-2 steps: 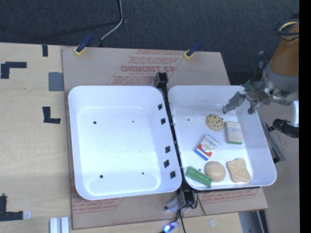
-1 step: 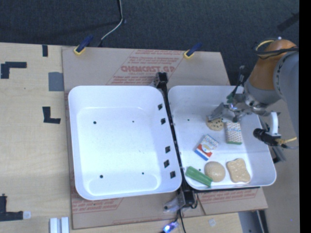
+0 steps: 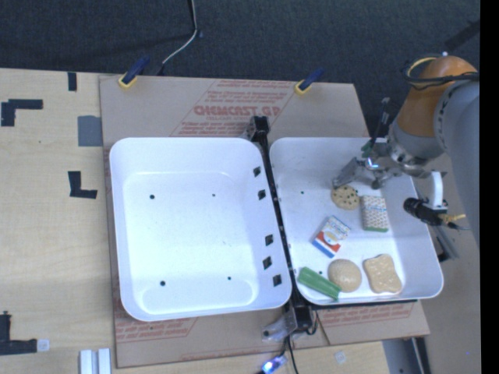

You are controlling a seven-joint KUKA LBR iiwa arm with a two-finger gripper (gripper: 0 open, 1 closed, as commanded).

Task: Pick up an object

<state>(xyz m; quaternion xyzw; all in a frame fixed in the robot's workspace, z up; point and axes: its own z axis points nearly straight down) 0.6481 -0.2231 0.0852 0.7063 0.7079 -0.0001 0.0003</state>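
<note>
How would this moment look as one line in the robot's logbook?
arm: over right white bin | gripper: just above round speckled cookie | held: nothing seen | nearby: pale green-grey sponge block | left white bin: untouched

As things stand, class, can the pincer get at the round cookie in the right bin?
Probably yes: the pincer hangs just above the cookie, and nothing lies over it. The sponge sits close beside.
</note>
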